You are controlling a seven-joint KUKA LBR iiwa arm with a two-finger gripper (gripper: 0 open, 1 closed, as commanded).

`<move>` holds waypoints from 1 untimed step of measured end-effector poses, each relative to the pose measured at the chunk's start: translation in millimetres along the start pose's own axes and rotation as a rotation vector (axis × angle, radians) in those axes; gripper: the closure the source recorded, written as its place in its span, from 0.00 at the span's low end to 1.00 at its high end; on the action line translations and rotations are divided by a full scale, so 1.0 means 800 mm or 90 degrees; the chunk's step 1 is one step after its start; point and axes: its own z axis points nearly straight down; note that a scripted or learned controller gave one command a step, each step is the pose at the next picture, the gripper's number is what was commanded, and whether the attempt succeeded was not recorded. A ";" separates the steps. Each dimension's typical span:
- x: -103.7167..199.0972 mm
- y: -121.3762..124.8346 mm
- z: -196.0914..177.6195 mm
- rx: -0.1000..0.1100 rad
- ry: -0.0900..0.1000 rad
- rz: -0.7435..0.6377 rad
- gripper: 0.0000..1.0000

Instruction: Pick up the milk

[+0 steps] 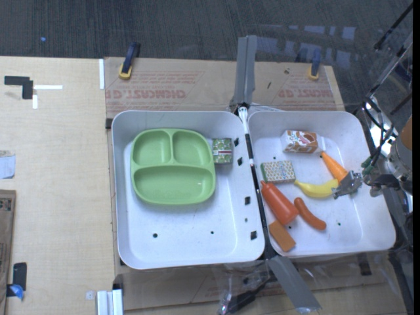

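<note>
1. The two bins (177, 251) look like smooth white plastic with a slight sheen.
2. The green plate (173, 167) is matt plastic, evenly coloured.
3. The milk (300, 142) is a printed paper carton.
4. The banana (316, 189), carrot (334, 165) and sausage (310, 214) look like smooth, glossy toy plastic.
5. The tabletop (52, 176) is pale wood with a matt finish.
6. Brown cardboard (177, 87) with red print lies behind the bins.
7. The claw (348, 186) looks like dull grey metal.
</note>
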 end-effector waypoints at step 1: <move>0.061 0.129 0.047 0.000 0.000 0.017 0.00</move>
